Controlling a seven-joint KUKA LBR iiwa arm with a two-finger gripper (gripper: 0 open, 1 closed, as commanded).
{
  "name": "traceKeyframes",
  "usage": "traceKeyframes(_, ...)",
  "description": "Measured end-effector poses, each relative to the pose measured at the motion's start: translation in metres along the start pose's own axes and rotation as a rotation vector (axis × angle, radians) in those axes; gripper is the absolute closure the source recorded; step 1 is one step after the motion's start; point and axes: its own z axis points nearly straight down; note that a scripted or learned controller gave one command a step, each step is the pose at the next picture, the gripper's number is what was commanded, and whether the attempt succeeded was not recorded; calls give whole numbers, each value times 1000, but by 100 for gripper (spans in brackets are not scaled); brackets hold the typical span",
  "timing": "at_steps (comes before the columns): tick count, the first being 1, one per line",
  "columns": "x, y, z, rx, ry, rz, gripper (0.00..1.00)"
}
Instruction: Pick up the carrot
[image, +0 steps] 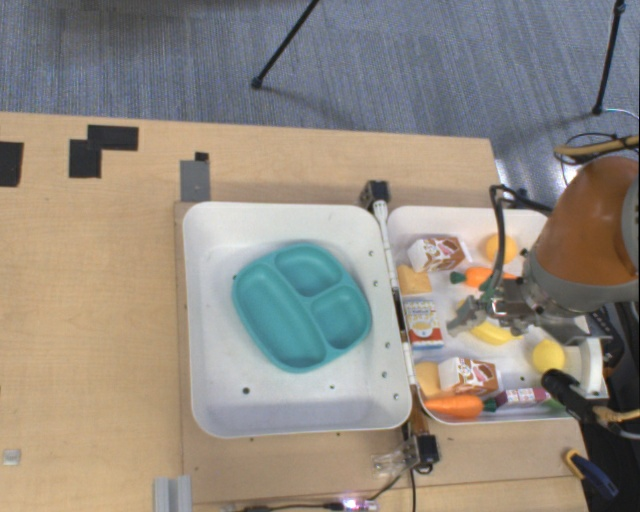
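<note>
The carrot (455, 406) is orange with a green stub at its right end. It lies flat along the near wall of the right bin (560, 415). My gripper (483, 312) hangs over the middle of that bin, above a yellow piece of fruit (493, 335) and well behind the carrot. Nothing can be seen between it and the carrot, and the grey and orange arm (595, 240) hides the bin's right side.
The right bin is crowded: snack packets (437, 253) (468, 375), a small carton (424, 320), an orange item (479, 277), a lemon (547, 354) and a tan block (428, 378) beside the carrot. The left bin (215, 400) holds a teal divided plate (300, 305).
</note>
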Motion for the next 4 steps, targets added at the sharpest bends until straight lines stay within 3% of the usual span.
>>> traceKeyframes(1,-55,56,-133,-5,-3,4,0)
traceKeyframes(2,-47,78,75,3,0,225,0)
traceKeyframes(3,-78,69,100,1,1,421,0)
traceKeyframes(4,-107,130,20,-3,-1,482,0)
